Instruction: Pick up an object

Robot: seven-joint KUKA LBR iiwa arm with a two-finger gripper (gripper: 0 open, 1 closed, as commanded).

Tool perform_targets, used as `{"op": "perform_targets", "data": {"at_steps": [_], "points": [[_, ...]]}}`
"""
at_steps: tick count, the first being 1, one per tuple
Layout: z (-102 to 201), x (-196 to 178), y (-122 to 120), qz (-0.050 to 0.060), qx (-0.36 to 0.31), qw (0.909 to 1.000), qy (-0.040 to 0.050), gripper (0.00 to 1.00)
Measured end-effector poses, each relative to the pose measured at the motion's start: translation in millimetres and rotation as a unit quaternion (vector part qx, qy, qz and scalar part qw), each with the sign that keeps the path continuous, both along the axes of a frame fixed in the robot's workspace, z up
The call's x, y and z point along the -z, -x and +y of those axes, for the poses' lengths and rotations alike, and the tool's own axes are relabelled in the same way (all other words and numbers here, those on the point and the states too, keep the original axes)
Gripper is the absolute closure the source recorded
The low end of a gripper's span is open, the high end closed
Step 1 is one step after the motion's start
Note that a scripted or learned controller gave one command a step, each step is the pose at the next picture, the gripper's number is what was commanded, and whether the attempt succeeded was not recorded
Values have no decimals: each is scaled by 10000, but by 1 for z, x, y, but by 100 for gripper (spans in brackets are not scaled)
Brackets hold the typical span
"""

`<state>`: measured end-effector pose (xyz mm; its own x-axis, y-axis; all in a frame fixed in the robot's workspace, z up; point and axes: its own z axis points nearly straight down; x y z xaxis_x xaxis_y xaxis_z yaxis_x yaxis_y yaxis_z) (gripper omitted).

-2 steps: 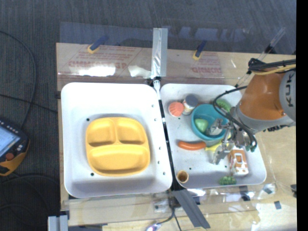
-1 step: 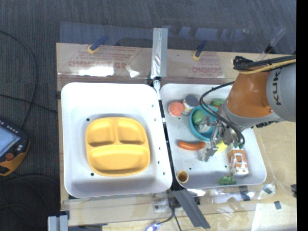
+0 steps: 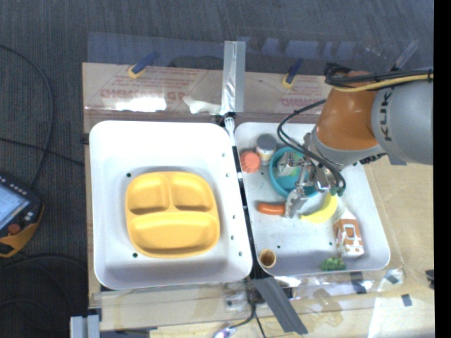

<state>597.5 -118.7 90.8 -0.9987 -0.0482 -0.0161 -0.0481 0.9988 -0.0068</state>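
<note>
Bench (image 3: 106, 83) w/ 2 white bins (image 3: 106, 146)

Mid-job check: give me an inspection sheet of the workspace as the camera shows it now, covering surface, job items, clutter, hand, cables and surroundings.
Surface: left bin holds a yellow divided tray; right bin holds the small items.
Job's things: teal bowl, orange sausage, yellow banana, orange-red ball, carton, green piece, tan cup, grey object.
Clutter: clear plastic sheet and tape behind the bins.
Hand: hand low over the right bin, between bowl, sausage and banana; nothing seen held.
Cables: black cable looping at the wrist; another on the floor at left.
Surroundings: dark carpet; handheld controller at far left.
</note>
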Motion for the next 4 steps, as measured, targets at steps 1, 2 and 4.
{"op": "perform_targets", "data": {"at_steps": [1,2,4], "points": [[5,-1,22,-26,522,9986,-27,0],[23,0,-3,8,754,9971,-24,0],[20,1,-40,10,1456,9893,-41,0]]}}
